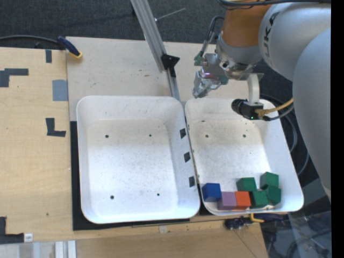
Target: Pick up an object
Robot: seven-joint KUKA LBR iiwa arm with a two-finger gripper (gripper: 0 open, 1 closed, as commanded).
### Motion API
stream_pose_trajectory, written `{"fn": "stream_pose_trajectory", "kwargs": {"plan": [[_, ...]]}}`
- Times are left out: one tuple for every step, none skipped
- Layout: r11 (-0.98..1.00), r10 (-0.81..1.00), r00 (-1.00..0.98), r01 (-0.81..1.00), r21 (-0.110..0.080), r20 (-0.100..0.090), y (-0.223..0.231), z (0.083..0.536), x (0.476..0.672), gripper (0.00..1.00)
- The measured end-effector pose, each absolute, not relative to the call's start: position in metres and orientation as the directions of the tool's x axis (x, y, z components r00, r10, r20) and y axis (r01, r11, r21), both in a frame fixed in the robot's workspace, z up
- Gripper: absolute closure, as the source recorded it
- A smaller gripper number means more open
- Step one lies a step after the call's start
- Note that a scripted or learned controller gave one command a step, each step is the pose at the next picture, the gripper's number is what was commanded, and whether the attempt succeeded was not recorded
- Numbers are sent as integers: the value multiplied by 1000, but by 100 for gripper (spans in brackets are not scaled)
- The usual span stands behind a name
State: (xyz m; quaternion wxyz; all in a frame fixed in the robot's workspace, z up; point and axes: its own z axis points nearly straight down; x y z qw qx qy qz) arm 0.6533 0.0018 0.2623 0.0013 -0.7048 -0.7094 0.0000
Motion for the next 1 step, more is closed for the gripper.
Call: {"fn": "stream_pose_trajectory", "kwargs": {"plan": [[6, 1000, -6, 1000, -2, 1, 57, 246, 663, 100]]}}
